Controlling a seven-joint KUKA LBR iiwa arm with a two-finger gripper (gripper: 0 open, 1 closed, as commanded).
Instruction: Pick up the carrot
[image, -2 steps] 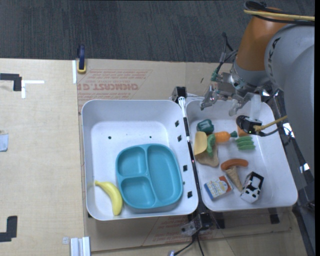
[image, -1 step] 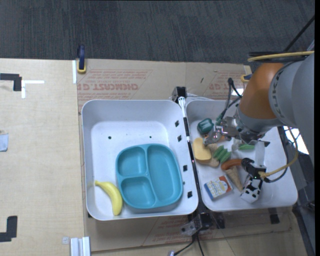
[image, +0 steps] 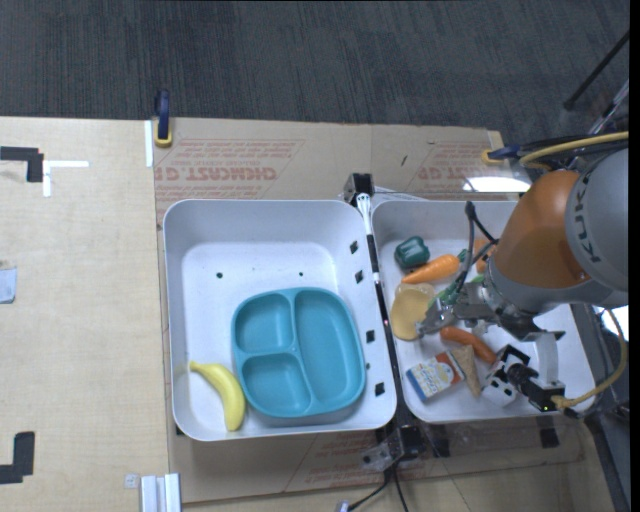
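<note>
The carrot (image: 432, 269) is orange and lies in the right bin (image: 390, 215) near its back left, just below a small dark green thing (image: 411, 251). My gripper (image: 437, 318) hangs low over the middle of that bin, a little in front of the carrot. It sits at the edge of a pale yellow round thing (image: 408, 312). The grey arm with its orange band (image: 535, 240) covers the bin's right half and hides the carrot's right end. Nothing shows clearly in the gripper's grasp.
A second orange-red oblong thing (image: 470, 343) lies just in front of the gripper, beside a small printed carton (image: 434, 378) and a brown piece (image: 470, 373). The left bin (image: 200, 240) holds a teal divided plate (image: 298, 351) and a banana (image: 226, 391).
</note>
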